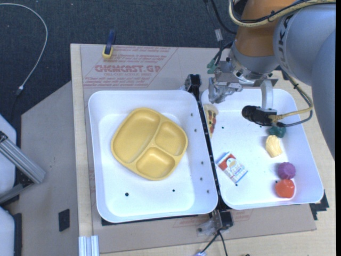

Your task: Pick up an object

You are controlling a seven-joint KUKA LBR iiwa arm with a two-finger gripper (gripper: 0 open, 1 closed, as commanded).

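Observation:
My gripper (217, 96) hangs over the far left corner of the right bin (303, 196), under the arm's orange band. Just below it, against the bin's left wall, lies a small tan and red object (211, 117); whether the gripper touches it I cannot tell. Other things lie in the same bin: a red, white and blue carton (232, 167) near the middle, a pale yellow piece (273, 145) to the right, a purple ball (286, 169) and an orange-red ball (285, 188) at the near right. A small teal thing (277, 130) sits above the yellow piece.
The left bin (101, 196) holds a yellow divided plate (149, 143). A ridge where the two bins meet runs down the middle (208, 153). A blue and yellow clamp (109, 44) sits on the cardboard behind the left bin.

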